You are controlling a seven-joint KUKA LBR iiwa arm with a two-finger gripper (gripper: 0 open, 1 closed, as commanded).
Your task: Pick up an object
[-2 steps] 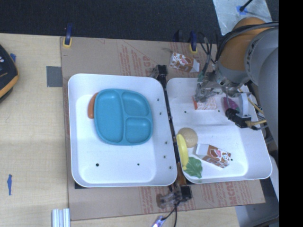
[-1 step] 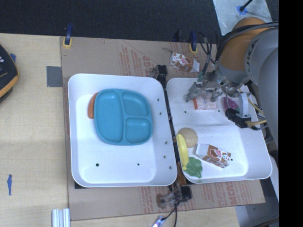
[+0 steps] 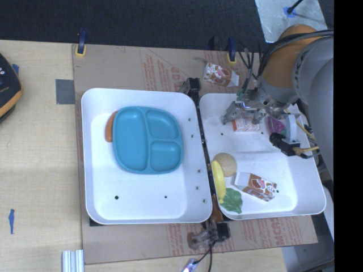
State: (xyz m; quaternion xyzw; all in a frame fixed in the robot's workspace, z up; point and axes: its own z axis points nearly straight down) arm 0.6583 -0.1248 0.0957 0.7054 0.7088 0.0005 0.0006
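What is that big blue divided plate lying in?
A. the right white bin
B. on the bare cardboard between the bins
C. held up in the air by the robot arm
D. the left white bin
D: the blue plastic plate with three compartments lies flat on the floor of the left shallow white bin, while the grey arm's gripper is over the right shallow white bin.

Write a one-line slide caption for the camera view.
KUKA arm's gripper reaches into the right bin above a small packet; blue divided plate lies in the left bin.
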